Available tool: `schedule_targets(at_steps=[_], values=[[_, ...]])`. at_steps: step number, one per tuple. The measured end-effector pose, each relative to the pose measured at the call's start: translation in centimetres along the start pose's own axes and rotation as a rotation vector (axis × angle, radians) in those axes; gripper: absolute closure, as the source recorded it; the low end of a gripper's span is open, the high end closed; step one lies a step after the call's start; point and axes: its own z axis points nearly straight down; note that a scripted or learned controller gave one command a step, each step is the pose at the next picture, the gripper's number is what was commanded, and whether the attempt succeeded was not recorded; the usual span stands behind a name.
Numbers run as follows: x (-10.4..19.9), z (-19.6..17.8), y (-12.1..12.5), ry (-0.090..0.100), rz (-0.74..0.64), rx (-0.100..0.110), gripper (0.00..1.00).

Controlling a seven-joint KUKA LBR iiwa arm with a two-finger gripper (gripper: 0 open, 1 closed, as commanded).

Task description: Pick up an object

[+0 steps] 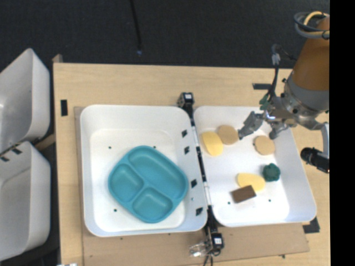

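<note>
Gripper: the gripper (262, 127) hangs over the far part of the right bin, its two dark fingers (248, 126) spread apart with nothing between them, so it is released.
Arm: the arm (309, 65), grey with an orange band, comes in from the right side and ends just above the gripper.
Landmark: the right bin (302, 204), shallow and white, serves as the reference for everything below.
Tan disc, right: a tan round piece (264, 145) lies in the right bin just below the gripper, near its right finger, apart from it as far as can be told.
Tan disc, left: a second tan round piece (227, 134) lies toward the bin's far left, just beside the left finger.
Yellow oval: a pale yellow oval piece (212, 143) sits at the bin's left side, touching the left tan disc.
Green lump: a dark green lump (271, 172) sits toward the bin's right side, nearer the camera than the gripper.
Yellow piece: a yellow flat piece (250, 181) lies just left of the green lump, near the middle of the bin.
Brown block: a brown rectangular block (243, 194) touches the near edge of the yellow flat piece.
Left bin: the left bin (91, 148) adjoins the right bin's left wall.
Tray: a teal divided tray (147, 183) lies in the left bin, well apart from the gripper.
</note>
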Motion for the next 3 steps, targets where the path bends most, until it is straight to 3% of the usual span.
schedule_targets(at_steps=[1, 3], values=[[0.0, -0.6, 0.2, -0.002, -0.003, -0.011, 0.0], [0.1, 11.9, 0.7, -0.002, 0.001, -0.005, 0.0]])
